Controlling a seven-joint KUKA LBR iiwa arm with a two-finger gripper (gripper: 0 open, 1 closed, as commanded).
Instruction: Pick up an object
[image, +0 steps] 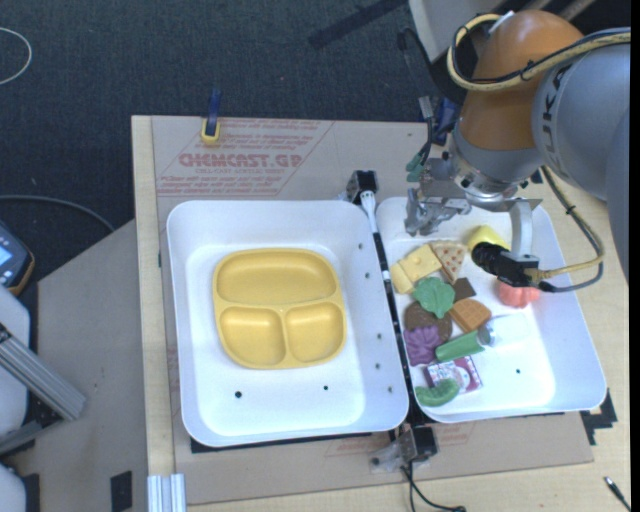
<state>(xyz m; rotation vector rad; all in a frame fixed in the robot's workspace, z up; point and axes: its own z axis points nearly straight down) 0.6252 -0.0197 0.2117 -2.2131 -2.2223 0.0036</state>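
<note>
So the jaws (432, 213) hover at the top of the right bin (560, 370), can't tell if they're open. Toy food pile (440, 300) sits just below, untouched. Yellow 3-section tray (278, 305) lies in the left bin (190, 300).

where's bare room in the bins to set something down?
Right bin: free floor along its right and lower-right part, between the toy pile and the rim. Its left half is crowded: green bottle, purple toy, green leaf, cracker, with the gripper above the top end. Left bin: bare strip around the yellow tray, widest below it.
</note>
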